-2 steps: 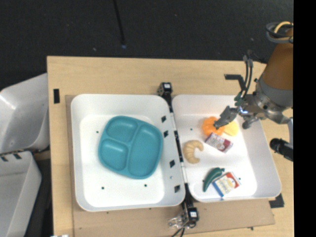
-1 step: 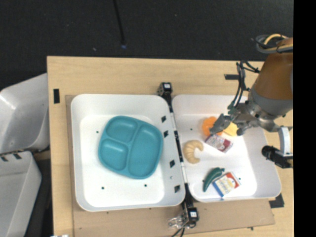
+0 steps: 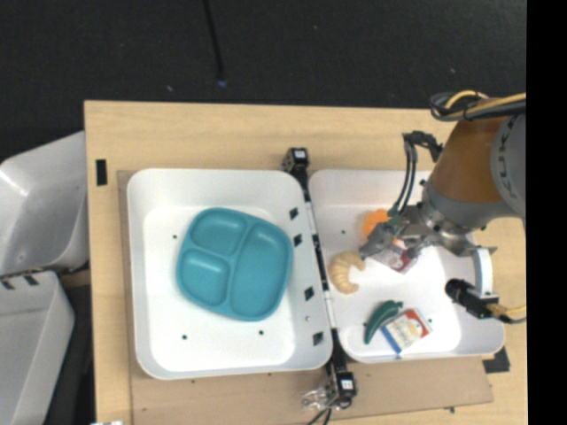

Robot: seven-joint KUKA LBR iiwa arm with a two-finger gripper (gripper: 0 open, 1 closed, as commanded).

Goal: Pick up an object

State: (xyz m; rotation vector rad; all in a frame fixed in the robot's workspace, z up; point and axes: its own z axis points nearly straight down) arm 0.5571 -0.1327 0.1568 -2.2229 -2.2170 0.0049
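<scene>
— Reaching where?
— The gripper hangs low in the right bin, near its middle; grip state I cannot tell.
— Nearest object?
— The croissant, just leftward toward the divider; orange piece beside it.

Croissant, green pepper, small packet lie in right bin.

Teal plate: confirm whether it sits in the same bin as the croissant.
No, the teal plate lies in the left bin, while the croissant lies in the right bin.
</scene>
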